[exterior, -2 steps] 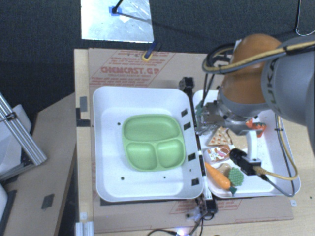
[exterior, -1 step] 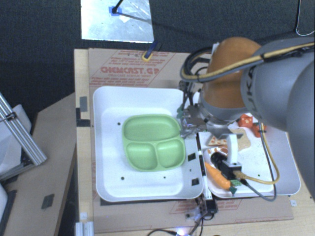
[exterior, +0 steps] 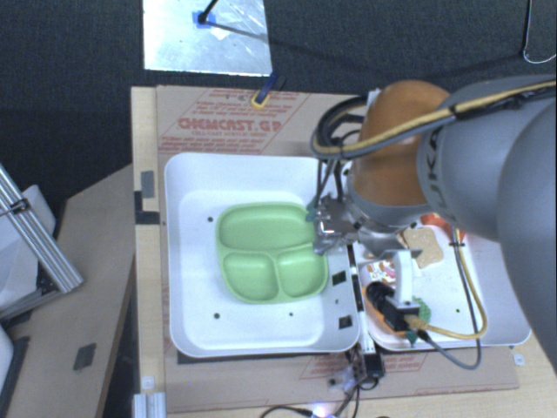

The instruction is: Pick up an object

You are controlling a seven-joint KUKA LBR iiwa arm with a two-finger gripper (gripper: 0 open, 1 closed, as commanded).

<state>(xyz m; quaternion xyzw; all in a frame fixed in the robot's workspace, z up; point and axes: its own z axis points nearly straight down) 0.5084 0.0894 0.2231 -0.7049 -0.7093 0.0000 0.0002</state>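
- The claw hangs at the centre of the frame, right over the right-hand rim of the green divided plate. How wide it stands cannot be told from this angle, and nothing is seen in its hold.
- The plate is the likely target. It lies flat in the middle of the left bin, with one long compartment at the top and two smaller ones below.
- It looks like moulded plastic, so probably light, stiff and smooth. It should take a firm squeeze without harm, but it could slip or swing.
- The raised rim is the only real place to pinch. The edge directly under the claw seems the best bet, with one side inside the compartment and one outside.
- A grip that far off centre would probably let the plate tip as it lifts.
- The bin wall runs close beside that rim on the right and leaves little room on the outer side. That is the main obstacle.
- The grey arm covers much of the right bin. A tan block, an orange piece and a small green bit peek out there, well clear of the plate.
- Both bins sit on a printed cardboard sheet on the worktop.
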